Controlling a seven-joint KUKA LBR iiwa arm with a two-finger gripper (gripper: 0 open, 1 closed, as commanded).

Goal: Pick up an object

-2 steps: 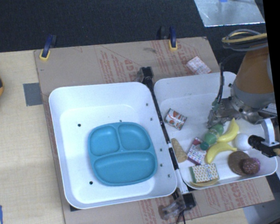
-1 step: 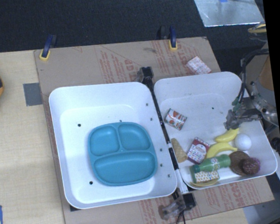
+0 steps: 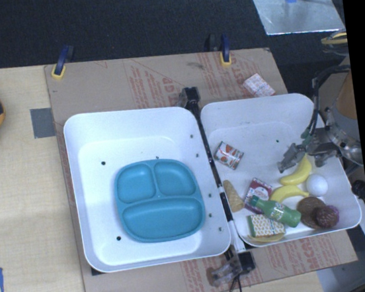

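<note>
The banana (image 3: 297, 172) lies in the right bin (image 3: 258, 108), long axis slanting up to the right, and sits just below the gripper (image 3: 292, 157), whose fingers look spread apart with nothing between them.

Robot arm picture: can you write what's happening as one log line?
gripper: open, above right bin | nearest: banana | holding: nothing | blue tray: left bin
</note>
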